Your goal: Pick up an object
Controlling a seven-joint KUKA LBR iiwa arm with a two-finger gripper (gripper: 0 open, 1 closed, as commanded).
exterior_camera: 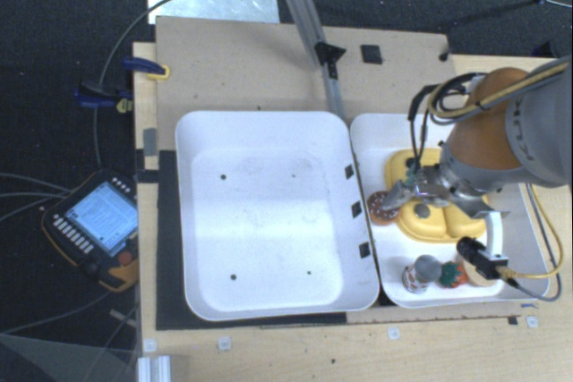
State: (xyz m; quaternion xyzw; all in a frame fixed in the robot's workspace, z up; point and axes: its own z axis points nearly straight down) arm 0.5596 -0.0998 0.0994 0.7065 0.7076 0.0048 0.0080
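Observation:
The right bin [369, 131] holds a yellow, rounded object [423, 223] near its middle. Left of it lies a small brown and pink ring-shaped thing [385, 205]. Near the bin's front edge are a grey round object [423, 268] and a red and green piece [451, 275]. My gripper [412, 185] reaches in from the right and hangs low over the yellow object's left part, close to the ring. The wrist and orange band hide much of the bin's back half.
The left bin [260, 210] sits beside the right one, and black tabs mark their shared wall. A grey pole [304, 4] slants in from the top. A teach pendant [94, 224] lies off the bench at left. Cables loop over the arm.

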